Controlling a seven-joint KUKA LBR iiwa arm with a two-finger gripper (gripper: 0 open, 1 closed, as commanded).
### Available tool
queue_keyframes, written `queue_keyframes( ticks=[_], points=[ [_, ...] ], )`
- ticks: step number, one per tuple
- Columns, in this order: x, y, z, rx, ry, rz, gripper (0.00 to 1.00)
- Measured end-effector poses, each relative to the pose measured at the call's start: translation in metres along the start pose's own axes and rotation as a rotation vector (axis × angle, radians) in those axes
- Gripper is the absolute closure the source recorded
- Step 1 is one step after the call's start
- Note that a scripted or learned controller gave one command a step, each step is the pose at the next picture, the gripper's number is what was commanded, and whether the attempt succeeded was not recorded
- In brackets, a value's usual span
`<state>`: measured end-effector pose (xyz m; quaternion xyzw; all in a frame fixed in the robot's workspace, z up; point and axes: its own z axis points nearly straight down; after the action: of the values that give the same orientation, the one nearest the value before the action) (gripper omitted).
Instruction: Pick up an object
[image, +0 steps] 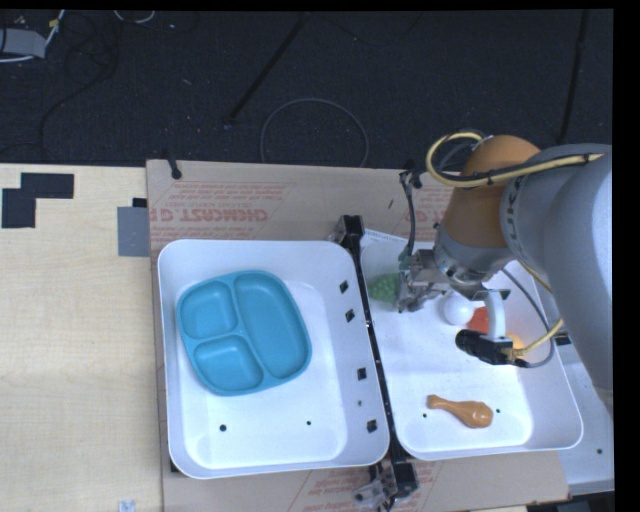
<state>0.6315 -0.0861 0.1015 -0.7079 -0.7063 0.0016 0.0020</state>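
Camera view, slant from above: arm reaches in from the right and lowers the pincer (415, 296) into the upper left corner of the right bin (555, 420), just beside a small green object (382, 288) lying to its left against the divider. Likely target, judging by the approach. Whether the pincer is wide or narrow I cannot tell; wrist hardware covers it. The green object looks rounded, mottled, partly hidden. A white ball (457, 310) sits just right of the pincer; a tan gourd-shaped toy (462, 409) lies well below it. A blue divided plate (243, 331) fills the left bin (190, 430), well left of the pincer.
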Motion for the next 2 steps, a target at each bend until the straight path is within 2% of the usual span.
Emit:
queue_keyframes(
  ticks=[2],
  points=[
    [-0.013, 0.01, -0.1, -0.008, -0.001, -0.003, 1.0]
  ],
)
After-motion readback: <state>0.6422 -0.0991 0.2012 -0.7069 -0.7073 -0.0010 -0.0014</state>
